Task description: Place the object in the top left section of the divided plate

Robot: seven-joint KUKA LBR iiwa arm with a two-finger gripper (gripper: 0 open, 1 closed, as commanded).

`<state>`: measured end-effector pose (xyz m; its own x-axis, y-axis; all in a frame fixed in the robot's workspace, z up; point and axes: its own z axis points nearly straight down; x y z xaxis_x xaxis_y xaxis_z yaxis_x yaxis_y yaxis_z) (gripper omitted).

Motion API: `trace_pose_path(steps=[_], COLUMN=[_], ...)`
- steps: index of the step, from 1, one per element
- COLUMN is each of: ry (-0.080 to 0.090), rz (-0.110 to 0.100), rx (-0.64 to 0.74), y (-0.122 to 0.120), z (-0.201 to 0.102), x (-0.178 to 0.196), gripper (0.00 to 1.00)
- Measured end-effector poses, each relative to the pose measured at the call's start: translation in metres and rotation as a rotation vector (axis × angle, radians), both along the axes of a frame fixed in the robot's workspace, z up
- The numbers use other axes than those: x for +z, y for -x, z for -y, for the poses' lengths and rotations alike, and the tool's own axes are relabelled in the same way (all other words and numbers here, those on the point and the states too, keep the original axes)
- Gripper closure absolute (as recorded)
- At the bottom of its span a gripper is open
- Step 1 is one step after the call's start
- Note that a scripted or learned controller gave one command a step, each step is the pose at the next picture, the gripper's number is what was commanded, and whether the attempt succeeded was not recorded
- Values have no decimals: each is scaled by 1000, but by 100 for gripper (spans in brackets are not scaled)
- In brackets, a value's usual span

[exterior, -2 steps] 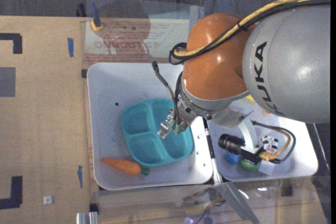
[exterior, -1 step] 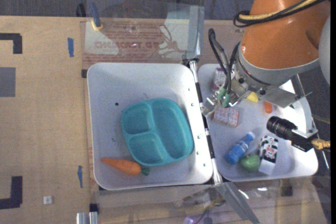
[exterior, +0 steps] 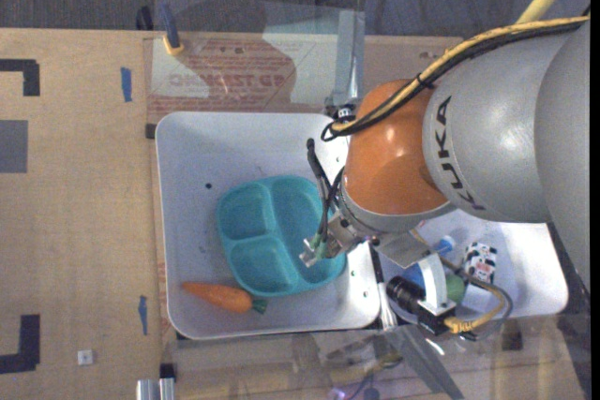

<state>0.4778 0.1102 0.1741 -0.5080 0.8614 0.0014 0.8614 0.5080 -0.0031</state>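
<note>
Hanging over the right edge of the teal divided plate (exterior: 272, 234) in the left white bin (exterior: 178, 201); end effector (exterior: 317, 248) too hidden to tell wide or narrow; lying apart, down and left by the plate's lower rim: orange carrot (exterior: 218, 296).

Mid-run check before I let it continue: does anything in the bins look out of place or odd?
One thing: the carrot lies on the left bin floor below the teal divided plate, not in any section. The gripper sits over the plate's right side. Nothing looks spilled or damaged.
</note>
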Motion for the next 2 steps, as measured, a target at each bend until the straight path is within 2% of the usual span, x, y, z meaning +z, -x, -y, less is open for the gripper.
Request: trace_pose_path(steps=[1, 2], ry=[0, -2], rz=[3, 1], rx=[114, 306], y=[-1, -1], z=[-38, 32], x=[38, 10], gripper=[100, 100])
